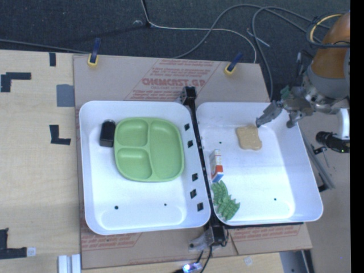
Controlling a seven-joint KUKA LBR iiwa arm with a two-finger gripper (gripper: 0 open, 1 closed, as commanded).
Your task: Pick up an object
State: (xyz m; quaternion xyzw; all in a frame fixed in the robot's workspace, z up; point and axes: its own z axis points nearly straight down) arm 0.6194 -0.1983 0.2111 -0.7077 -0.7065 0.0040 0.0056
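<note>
In the right bin (pixel 284 209) a tan, bread-like piece (pixel 249 137) lies near the far side. A small white and red tube (pixel 216 165) and a green crinkled item (pixel 224 201) lie along that bin's left wall. My gripper (pixel 279 119) hangs over the bin's far right corner, just right of the tan piece. It is open, with its fingers (pixel 266 118) spread and nothing between them.
The left bin (pixel 91 198) holds a green divided plate (pixel 149 149) with a small black object (pixel 107 133) at its left. A black divider with clips (pixel 195 152) runs between the bins. Cables (pixel 227 21) trail across the dark floor behind.
</note>
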